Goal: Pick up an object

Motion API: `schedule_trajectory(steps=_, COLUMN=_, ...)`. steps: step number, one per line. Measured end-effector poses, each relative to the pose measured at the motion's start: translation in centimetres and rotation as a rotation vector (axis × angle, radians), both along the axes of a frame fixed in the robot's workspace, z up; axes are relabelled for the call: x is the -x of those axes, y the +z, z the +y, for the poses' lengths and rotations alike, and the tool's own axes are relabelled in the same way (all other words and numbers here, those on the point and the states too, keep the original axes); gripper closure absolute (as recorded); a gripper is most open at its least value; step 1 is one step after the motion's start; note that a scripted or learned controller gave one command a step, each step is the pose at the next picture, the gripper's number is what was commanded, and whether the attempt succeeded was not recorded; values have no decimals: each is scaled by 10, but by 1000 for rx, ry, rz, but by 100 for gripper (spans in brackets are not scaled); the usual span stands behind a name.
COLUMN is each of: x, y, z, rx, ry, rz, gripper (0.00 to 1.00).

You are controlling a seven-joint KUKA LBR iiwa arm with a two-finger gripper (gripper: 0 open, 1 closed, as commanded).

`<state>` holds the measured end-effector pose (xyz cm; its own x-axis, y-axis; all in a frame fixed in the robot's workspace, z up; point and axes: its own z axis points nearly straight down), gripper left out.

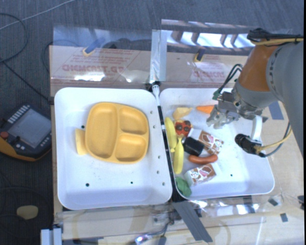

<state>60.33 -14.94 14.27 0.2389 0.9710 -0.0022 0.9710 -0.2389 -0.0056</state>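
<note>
From above, the gripper (218, 117) hangs over the right bin (255, 175), near the carrot (205, 108). I cannot tell how it is set. Bananas (174, 146), a hot dog (202, 158) and snack packs lie there. The left bin (71, 177) holds a yellow tray (116, 131).

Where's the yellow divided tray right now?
The yellow divided tray lies in the left bin, near its middle, across the shared rim from the banana in the right bin.

A bench (66, 65) bears two white bins (71, 188) side by side.
</note>
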Motion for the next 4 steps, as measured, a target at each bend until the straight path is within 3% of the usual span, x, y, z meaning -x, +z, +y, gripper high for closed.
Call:
schedule_trajectory(steps=1, x=0, y=0, z=0, rx=0, ry=0, rz=0, gripper=0)
schedule_trajectory(steps=2, x=-65, y=-54, z=17, rx=3, ry=44, rz=-3, gripper=0)
schedule_trajectory(steps=3, x=-63, y=-46, z=16, rx=4, ry=43, rz=9, gripper=100)
schedule_trajectory(steps=4, x=-65, y=55, z=76, rx=1, ry=352, rz=-5, gripper=100)
